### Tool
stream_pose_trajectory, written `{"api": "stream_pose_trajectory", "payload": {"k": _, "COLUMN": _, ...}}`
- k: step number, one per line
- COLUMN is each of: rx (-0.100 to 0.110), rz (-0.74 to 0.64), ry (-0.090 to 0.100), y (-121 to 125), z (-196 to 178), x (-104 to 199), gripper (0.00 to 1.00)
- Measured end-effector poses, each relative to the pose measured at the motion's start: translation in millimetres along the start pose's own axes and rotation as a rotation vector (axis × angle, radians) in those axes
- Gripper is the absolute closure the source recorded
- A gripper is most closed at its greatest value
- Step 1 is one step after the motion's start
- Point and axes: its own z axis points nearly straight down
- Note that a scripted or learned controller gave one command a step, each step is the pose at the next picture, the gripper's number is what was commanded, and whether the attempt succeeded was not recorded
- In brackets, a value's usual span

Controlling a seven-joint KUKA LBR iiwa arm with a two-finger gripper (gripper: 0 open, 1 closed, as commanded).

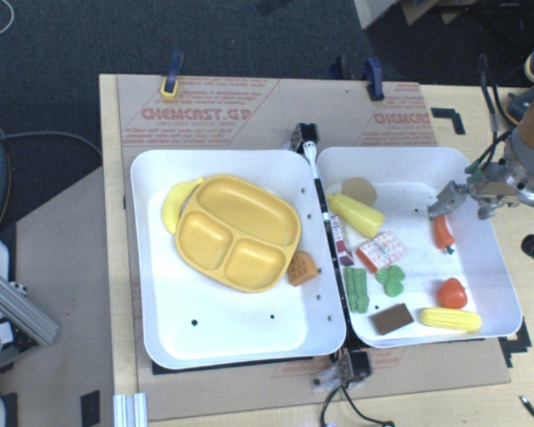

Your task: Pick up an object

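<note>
My gripper (468,203) hangs over the right side of the right bin (498,265). Just below its left part lies a small orange-red piece (442,232); I cannot tell whether they touch. Further down that bin sit a red tomato (452,293) and a yellow corn cob (451,319). A brown block (392,318), a green cucumber (356,289), a green leafy piece (392,279), a red-and-white packet (381,251), a yellow cob (356,213) and a tan round piece (359,189) fill the bin's left half.
The left bin (240,336) holds a yellow compartment plate (238,231) lying over a yellow piece (172,207), with a brown pastry (303,268) at its right. A black-and-white divider (325,229) runs between the bins. Clamps (170,76) sit at the board's back edge.
</note>
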Motion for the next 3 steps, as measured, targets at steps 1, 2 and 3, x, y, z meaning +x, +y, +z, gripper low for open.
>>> {"api": "stream_pose_trajectory", "payload": {"k": 1, "rx": 0.007, "rz": 0.001, "ry": 0.003, "y": -9.6, "z": 58.2, "x": -3.0, "gripper": 0.00}}
{"api": "stream_pose_trajectory", "payload": {"k": 2, "rx": 0.005, "rz": 0.000, "ry": 0.002, "y": -10.4, "z": 105.4, "x": -2.1, "gripper": 0.00}}
{"api": "stream_pose_trajectory", "payload": {"k": 3, "rx": -0.001, "rz": 0.001, "ry": 0.000, "y": -9.0, "z": 91.7, "x": -3.0, "gripper": 1.00}}
